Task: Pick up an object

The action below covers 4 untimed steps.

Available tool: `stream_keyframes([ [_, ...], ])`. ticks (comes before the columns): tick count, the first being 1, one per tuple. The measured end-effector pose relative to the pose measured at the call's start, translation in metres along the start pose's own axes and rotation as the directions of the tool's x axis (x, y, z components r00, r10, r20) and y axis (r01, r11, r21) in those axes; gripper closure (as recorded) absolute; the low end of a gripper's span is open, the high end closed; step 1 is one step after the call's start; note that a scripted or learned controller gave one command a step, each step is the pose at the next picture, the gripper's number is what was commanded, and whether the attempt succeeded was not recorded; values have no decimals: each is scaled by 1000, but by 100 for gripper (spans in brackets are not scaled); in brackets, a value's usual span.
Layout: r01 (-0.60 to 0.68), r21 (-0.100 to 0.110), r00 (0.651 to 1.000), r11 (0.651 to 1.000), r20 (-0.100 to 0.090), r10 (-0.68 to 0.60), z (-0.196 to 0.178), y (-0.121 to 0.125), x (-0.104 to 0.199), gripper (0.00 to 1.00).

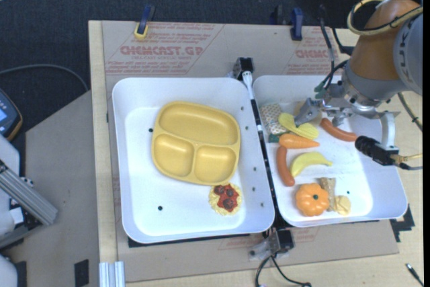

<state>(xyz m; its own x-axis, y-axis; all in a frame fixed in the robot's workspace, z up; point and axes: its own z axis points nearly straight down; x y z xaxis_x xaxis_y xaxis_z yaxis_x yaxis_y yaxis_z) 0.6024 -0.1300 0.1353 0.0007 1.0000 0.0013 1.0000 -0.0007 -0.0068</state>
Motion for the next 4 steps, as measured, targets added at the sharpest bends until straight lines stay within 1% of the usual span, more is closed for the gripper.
stream_keyframes([
  [1,-1,-18,1000,1000,5,1,46,4,-2,0],
  [2,-1,-10,1000,1000,3,1,39,1,0,100],
  [3,1,-13,1000,1000,3,-1,-17,12,-1,100],
  [4,0,-14,1000,1000,4,0,-75,4,-5,100],
])
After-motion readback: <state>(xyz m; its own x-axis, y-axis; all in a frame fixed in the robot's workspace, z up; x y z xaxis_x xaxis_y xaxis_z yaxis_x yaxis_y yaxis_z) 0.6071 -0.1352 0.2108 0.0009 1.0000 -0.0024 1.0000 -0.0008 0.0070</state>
